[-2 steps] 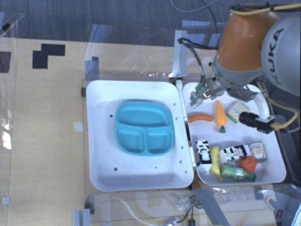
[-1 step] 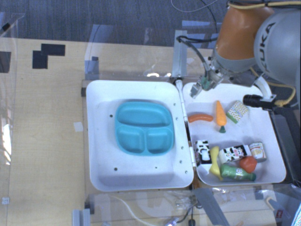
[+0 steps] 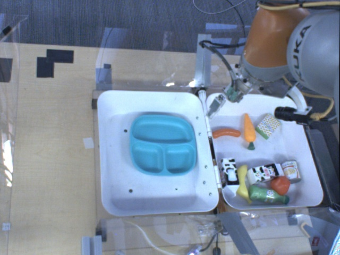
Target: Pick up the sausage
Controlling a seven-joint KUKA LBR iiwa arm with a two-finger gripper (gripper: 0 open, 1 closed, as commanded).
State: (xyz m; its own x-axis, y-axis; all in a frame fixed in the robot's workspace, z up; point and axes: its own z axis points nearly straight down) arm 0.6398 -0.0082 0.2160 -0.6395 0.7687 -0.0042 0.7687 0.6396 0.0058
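Tool (image 3: 220,104) hovered near the right bin's (image 3: 313,195) far-left corner; we couldn't tell its opening. We judged the sausage (image 3: 226,133) light, probably smooth, best pinched mid-length.

The two white bins (image 3: 117,195) look like smooth, slightly glossy plastic. The blue tray (image 3: 162,150) is matt plastic. The bench (image 3: 48,153) looks like pale wood. The sausage (image 3: 226,133) is smooth, with a soft shine.
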